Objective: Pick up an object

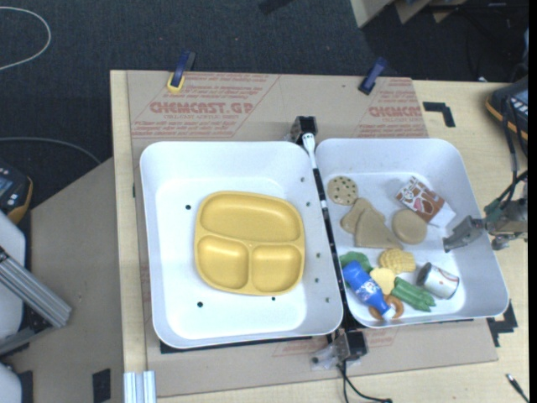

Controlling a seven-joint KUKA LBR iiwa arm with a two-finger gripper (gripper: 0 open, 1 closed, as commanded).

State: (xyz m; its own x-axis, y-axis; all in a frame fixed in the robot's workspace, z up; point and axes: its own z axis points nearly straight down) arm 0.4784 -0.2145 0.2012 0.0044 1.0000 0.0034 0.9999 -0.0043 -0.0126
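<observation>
Jaws (460, 235) sit at the right bin's (470, 162) edge.
I cannot tell if they are wide or narrow. Toy food fills this bin; a yellow tray (248, 242) lies in the left bin (168, 225).

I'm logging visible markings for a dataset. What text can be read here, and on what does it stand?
"CHEMCAST G.P" in red, on the brown board behind the left bin; smaller lines beneath are too blurred to read.
"CHEMCAS", cut off, red, on the same board behind the right bin.
Print on the red and white packet, blue bottle and small can: too small to read.
</observation>
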